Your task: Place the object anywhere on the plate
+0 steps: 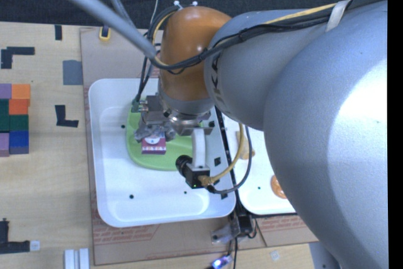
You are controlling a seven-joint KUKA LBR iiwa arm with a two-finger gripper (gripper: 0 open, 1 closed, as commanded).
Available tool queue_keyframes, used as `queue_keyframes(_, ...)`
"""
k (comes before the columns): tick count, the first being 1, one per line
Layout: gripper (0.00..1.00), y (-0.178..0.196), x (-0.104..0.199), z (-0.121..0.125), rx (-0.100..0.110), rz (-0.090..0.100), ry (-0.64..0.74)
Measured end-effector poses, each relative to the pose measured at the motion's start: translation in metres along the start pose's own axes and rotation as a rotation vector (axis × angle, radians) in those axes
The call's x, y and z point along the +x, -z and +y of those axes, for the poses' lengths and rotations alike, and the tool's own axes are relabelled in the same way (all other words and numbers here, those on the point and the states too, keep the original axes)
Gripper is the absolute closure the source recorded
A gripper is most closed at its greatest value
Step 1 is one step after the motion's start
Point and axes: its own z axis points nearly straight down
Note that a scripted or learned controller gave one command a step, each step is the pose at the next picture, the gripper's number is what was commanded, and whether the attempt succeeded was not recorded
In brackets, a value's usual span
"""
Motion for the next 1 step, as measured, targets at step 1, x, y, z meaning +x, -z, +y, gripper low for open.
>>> queue_keyframes(1,0.00,0.0002,-0.0017,0.0013,-0.002,-0.001,-0.003)
